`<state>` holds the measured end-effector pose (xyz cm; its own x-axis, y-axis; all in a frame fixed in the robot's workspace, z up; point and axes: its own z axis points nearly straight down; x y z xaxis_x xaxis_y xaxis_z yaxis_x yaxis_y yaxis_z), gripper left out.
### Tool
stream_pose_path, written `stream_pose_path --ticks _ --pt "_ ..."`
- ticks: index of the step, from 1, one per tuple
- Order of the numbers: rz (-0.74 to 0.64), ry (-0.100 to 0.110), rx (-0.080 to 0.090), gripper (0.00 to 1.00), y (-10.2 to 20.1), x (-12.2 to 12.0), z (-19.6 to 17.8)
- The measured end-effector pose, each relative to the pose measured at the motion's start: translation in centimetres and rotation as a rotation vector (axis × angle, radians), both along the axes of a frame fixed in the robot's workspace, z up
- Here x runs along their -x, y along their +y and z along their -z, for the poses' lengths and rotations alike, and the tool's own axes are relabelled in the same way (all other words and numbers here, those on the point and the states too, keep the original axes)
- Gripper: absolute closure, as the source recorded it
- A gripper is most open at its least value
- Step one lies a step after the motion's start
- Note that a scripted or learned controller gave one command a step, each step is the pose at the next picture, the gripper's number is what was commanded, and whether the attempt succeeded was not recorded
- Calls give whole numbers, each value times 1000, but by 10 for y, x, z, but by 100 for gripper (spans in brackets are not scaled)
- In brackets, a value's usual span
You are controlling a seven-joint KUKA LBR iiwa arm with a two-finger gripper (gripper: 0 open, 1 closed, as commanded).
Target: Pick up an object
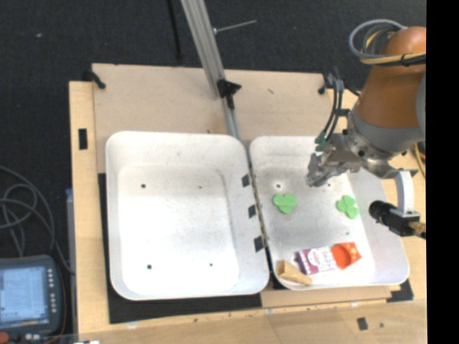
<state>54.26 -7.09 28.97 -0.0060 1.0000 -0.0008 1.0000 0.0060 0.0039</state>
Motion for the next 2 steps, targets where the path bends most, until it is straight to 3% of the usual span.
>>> stream_pose_path --ticks 2 --pt "1 4 -1 100 93 0 15"
